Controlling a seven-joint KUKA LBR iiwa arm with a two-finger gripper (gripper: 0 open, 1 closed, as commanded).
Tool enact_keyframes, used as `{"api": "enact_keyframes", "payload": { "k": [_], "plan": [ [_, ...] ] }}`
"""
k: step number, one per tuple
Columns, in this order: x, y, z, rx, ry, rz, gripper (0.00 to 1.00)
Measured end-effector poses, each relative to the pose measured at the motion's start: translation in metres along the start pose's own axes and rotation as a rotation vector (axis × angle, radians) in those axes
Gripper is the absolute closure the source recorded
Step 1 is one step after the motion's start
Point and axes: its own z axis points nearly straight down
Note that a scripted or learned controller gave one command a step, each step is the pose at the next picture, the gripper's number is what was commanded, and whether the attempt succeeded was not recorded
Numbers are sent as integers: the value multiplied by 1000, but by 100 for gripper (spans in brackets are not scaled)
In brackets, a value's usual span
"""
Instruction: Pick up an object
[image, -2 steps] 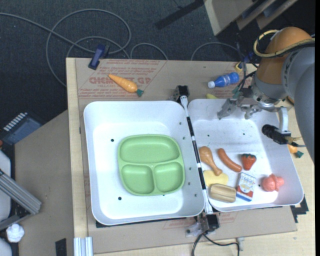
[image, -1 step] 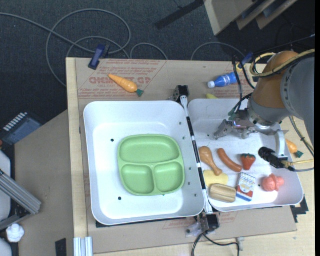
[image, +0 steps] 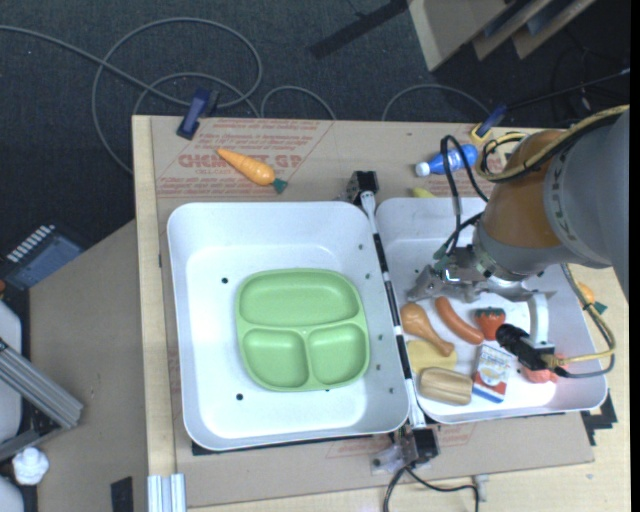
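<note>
hovering: pincer over right bin | grip state: cannot tell | sausage: orange-red, slim, glossy

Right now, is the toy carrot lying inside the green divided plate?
No. The orange toy carrot lies on the cardboard behind the left white bin, outside the green divided plate.

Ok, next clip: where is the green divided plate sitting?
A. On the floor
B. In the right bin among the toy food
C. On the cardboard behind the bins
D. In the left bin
D: the green divided plate lies flat in the left bin, alone there, while the toy food is in the right bin.
</note>
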Motion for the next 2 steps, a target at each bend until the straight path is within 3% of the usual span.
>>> {"api": "enact_keyframes", "payload": {
  "k": [1, 2],
  "plan": [
    [0, -17, 0, 0, 0, 1, 0],
    [0, -17, -10, -1, 0, 2, 100]
  ]
}}
